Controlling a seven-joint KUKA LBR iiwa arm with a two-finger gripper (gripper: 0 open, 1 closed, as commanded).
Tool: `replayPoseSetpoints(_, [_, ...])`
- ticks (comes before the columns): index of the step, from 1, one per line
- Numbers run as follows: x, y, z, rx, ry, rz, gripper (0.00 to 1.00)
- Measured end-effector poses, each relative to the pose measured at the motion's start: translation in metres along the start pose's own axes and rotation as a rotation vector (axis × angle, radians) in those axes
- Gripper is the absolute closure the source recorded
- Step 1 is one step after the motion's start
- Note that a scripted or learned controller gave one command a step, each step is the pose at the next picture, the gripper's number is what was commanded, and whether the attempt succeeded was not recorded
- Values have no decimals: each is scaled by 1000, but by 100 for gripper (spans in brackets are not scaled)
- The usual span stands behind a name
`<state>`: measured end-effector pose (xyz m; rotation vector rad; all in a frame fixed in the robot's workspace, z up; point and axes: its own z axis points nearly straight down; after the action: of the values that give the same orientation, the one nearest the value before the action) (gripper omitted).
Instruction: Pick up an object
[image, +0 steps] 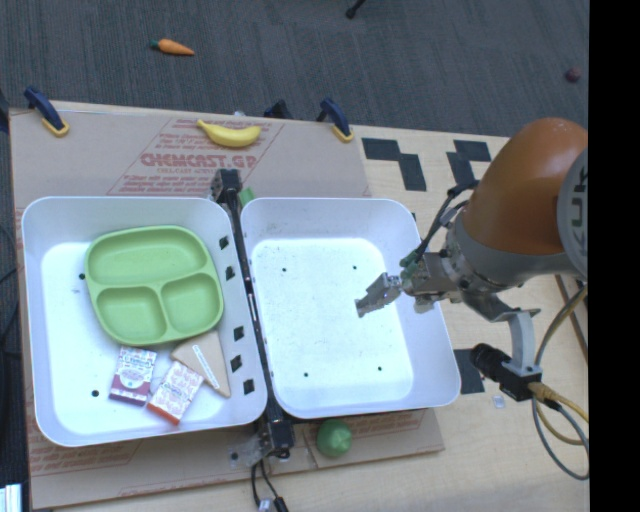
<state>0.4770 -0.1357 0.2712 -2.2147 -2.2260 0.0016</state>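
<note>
**Claw over right bin, nothing seen in its grip**

The claw (378, 296) hangs above the right bin (300, 395), toward that bin's right wall; its grey fingers (372, 300) look nearly closed, with no object visible between them. The arm (520, 205) enters past the right bin's right rim.

The pickable objects lie left of the right bin, in the left bin (40, 330): a green divided plate (152, 282), and below it two small red-and-white packets (134, 374) (176, 390) and a pale wedge (204, 366) (what this is cannot be told), the last nearest the right bin.

On the table (500, 450), a green ball (334, 437) rests just below the right bin's near rim. A yellow banana (230, 131) lies beyond its far-left corner. An orange carrot (174, 46) lies on the floor, well beyond the right bin.
</note>
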Motion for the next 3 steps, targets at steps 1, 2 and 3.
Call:
replayPoseSetpoints(1, [-49,-2,114,3,0,-1,0])
replayPoseSetpoints(2, [-55,61,180,1,-1,-3,0])
replayPoseSetpoints(3, [-76,109,179,-1,0,0,0])
